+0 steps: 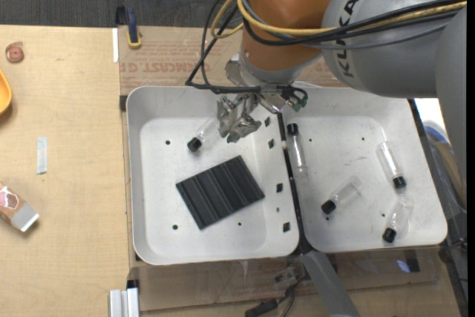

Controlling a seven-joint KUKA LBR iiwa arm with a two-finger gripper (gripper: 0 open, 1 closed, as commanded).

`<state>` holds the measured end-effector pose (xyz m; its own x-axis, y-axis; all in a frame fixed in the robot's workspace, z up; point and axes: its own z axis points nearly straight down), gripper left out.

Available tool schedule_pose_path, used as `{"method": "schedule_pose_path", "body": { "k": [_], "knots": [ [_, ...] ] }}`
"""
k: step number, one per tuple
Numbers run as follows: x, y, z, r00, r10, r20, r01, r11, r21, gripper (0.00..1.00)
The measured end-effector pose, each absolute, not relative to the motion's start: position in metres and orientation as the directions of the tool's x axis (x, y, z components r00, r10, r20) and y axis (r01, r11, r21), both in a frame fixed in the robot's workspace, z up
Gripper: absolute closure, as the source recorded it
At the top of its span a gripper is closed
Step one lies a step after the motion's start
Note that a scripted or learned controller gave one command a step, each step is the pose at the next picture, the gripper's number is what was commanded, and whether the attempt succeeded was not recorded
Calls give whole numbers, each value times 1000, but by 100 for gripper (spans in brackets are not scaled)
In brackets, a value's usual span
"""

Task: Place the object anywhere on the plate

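Reaching in from the right, the arm (386,26) hangs over the back part of the left bin (148,234), and its gripper (239,119) sits low near the bin's back wall, close to the divider betw. the two bins. Whether it is open or closed I cannot tell (the metal parts overlap in one grey clump).

The plate (220,191), a dark ribbed square, lies turned at an angle in the middle of the left bin, with free white floor on all sides and most room toward the left wall and front edge. A clear vial with black cap (199,140) lies just left of the gripper, apart from the plate's back corner; it looks not touched by the gripper, though this spot is hard to read.

A second vial (295,148) lies along the divider on the right bin's (356,237) side. Three more vials (391,165) (338,200) (395,223) are spread in the right bin, well apart.

On the arm the letters "KUKA" are readable. The cardboard (178,59) behind the bins has red print, approx. unreadable. The arm's body covers the bins' back right corner.
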<state>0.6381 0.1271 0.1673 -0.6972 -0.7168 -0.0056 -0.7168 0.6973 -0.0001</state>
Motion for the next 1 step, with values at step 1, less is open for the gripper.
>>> {"method": "schedule_pose_path", "body": {
  "k": [1],
  "knots": [
    [638,127,167,-697,-717,-5,-717,697,0,0]
  ]
}}
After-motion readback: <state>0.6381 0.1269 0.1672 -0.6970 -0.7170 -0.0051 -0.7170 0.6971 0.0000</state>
